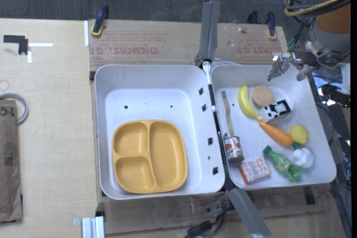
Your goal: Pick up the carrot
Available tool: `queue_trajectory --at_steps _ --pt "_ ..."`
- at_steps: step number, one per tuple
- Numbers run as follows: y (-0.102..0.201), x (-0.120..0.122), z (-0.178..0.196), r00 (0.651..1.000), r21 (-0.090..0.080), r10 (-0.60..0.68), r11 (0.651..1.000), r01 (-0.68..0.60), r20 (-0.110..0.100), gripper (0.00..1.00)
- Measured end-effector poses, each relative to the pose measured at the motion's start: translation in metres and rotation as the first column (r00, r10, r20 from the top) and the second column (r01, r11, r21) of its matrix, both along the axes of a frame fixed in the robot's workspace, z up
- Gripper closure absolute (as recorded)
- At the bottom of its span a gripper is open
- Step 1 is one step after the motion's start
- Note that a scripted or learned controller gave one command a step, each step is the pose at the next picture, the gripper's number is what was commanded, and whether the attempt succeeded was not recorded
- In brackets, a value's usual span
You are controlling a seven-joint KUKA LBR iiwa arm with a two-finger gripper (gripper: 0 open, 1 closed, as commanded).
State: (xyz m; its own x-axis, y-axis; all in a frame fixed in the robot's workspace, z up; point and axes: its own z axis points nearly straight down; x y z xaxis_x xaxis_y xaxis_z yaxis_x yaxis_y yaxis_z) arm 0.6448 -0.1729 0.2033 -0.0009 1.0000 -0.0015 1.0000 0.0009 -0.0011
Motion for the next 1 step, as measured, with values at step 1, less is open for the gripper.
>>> queue_trajectory --at_steps 1 --pt "-0.0006 0.0004 0.0093 1.0 -0.002 0.002 1.0 -0.002 0.001 1.0"
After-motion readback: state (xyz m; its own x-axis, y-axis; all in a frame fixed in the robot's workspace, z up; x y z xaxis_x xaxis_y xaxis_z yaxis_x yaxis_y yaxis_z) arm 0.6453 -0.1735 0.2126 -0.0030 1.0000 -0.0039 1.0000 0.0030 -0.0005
